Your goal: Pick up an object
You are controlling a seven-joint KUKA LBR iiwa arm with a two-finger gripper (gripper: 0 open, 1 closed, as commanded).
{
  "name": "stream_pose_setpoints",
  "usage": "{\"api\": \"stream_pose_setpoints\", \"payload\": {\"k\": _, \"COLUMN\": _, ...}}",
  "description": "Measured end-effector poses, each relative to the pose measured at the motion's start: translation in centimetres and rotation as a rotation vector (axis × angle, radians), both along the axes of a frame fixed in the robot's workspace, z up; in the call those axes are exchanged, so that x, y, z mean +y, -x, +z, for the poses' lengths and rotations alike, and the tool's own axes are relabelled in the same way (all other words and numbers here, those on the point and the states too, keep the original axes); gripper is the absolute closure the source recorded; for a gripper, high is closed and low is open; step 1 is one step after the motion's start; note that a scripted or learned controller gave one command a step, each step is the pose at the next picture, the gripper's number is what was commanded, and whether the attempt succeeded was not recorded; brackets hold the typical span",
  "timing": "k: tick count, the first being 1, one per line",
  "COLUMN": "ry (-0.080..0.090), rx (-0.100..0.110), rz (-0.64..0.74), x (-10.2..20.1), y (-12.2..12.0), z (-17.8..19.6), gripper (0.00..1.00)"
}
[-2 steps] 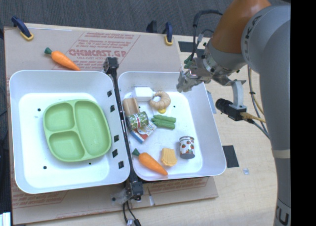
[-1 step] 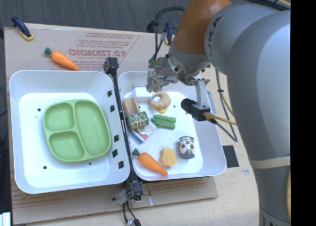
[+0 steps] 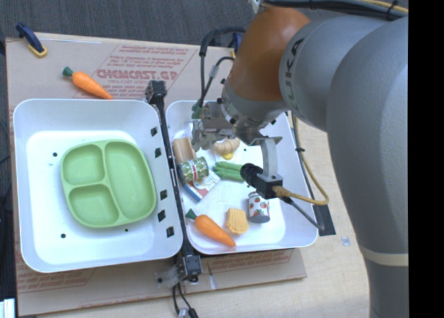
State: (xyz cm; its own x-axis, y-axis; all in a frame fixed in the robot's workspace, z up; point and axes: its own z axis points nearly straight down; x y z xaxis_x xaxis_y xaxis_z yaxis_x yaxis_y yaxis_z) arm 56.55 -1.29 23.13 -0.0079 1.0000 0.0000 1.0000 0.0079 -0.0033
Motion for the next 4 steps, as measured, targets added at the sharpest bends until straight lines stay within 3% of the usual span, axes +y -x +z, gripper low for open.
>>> {"api": "stream_pose_setpoints", "payload": {"k": 1, "ry": 0.000, "rx": 0.000, "rz": -0.001, "x": 0.0, "y": 0.0, "z": 0.0, "gripper": 0.00}}
{"api": "stream_pose_setpoints", "payload": {"k": 2, "ry": 0.001, "rx": 0.000, "rz": -0.003, "x": -7.8, "y": 3.8, "z": -4.0, "gripper": 0.00}}
{"api": "stream_pose_setpoints", "payload": {"k": 3, "ry": -0.001, "rx": 0.002, "rz": -0.003, "x": -9.8, "y": -1.5, "z": -11.7, "gripper": 0.00}}
{"api": "stream_pose_setpoints", "payload": {"k": 4, "ry": -0.001, "rx": 0.004, "rz": 0.001, "x": -9.8, "y": -1.5, "z": -10.7, "gripper": 1.00}}
